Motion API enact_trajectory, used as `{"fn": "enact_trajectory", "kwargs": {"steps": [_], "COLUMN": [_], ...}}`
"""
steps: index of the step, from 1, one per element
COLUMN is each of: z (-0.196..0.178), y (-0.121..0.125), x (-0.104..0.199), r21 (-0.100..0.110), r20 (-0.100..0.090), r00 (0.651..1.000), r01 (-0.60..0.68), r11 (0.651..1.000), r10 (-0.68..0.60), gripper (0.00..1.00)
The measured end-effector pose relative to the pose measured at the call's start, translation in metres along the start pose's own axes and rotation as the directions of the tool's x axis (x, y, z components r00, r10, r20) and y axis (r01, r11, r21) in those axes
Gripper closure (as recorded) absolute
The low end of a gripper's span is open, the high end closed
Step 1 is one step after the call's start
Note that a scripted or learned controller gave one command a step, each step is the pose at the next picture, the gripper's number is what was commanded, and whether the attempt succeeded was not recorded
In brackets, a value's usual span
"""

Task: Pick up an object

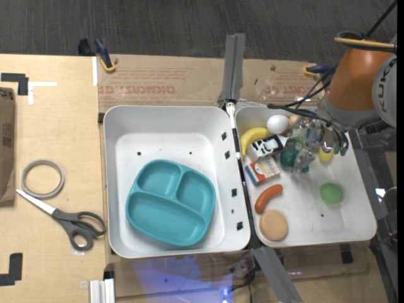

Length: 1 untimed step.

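Gripper [307, 145] low in right bin [353, 232] beside banana [252, 137] — finger state unclear.

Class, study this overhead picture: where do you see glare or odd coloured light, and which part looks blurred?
Camera view: a blue-violet glow spills below the left bin; the white egg looks washed out by bright light; the end effector reads soft and smeared over the right bin, while the teal tray stays crisp.
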State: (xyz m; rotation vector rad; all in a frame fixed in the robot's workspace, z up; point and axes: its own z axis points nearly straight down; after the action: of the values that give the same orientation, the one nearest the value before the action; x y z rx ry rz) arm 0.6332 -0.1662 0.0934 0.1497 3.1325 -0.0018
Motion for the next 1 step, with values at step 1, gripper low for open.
{"fn": "enact_trajectory", "kwargs": {"steps": [1], "z": [-0.0001], "y": [0.0143], "x": [0.0102], "r21": [0.000], "r20": [-0.001], "r00": [0.998], "r01": [-0.061], "r11": [0.998], "r10": [0.061], "gripper": [0.00]}}
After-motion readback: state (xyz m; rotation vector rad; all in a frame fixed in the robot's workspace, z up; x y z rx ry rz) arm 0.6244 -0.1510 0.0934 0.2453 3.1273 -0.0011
